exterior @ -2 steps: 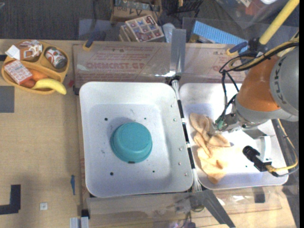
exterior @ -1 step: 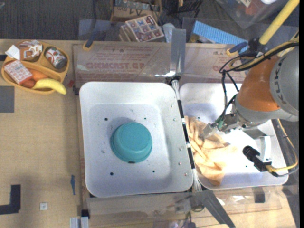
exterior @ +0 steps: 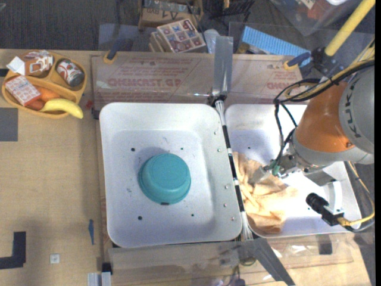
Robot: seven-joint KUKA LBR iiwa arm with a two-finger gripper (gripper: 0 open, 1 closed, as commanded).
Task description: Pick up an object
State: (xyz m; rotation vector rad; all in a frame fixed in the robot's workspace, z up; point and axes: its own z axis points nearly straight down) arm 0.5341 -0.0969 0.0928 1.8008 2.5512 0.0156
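Hovering in the right bin (exterior: 333,115), the tool (exterior: 275,169) sits at the cloth (exterior: 262,192)'s upper edge; whether it grips anything cannot be told; fabric spreads left and nearward.

End effector (exterior: 269,170) fingers blurred against the crumpled cloth (exterior: 262,196); arm (exterior: 333,130) cut off at right.

Two shallow white bins are sitting side by side, the left bin (exterior: 113,159) and the right bin (exterior: 256,124). One teal bowl (exterior: 165,178) is lying upside down in the left one. One crumpled tan cloth (exterior: 262,195) is lying in the right one. One yellow tray (exterior: 12,94) is sitting at the bench's far left, carrying one banana (exterior: 62,106). One arm (exterior: 327,124) is reaching in.
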